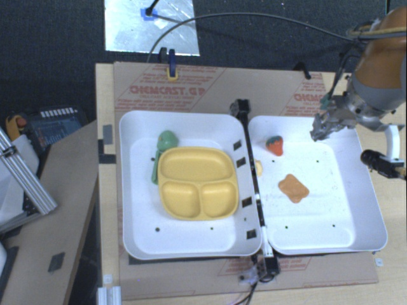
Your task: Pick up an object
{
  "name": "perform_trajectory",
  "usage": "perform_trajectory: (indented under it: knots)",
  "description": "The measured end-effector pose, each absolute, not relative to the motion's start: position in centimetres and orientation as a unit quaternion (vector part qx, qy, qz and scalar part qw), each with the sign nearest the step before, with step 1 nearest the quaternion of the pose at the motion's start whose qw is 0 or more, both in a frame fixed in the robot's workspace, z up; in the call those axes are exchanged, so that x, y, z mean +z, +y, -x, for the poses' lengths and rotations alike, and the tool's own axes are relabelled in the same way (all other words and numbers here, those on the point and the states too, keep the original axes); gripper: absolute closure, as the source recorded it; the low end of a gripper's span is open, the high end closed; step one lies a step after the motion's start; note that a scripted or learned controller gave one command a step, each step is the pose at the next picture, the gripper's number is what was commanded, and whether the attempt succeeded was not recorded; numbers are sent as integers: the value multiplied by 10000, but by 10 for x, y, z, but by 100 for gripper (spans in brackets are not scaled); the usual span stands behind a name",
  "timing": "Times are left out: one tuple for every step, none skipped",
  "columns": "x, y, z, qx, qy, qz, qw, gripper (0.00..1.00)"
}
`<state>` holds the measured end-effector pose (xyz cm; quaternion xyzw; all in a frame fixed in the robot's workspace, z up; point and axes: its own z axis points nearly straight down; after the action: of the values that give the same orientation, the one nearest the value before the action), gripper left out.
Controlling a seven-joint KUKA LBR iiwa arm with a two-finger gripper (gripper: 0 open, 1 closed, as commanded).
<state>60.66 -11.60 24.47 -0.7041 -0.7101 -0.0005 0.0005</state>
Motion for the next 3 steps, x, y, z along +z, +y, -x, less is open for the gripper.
perform_trajectory:
  knots:
    - [247,-60,-605,-8,-7103,7039,1,100]
    - [232,-10,-598,-7,-7103,7039,6,100]
    - [221,37,-580,-3,-7103,7039,11,100]
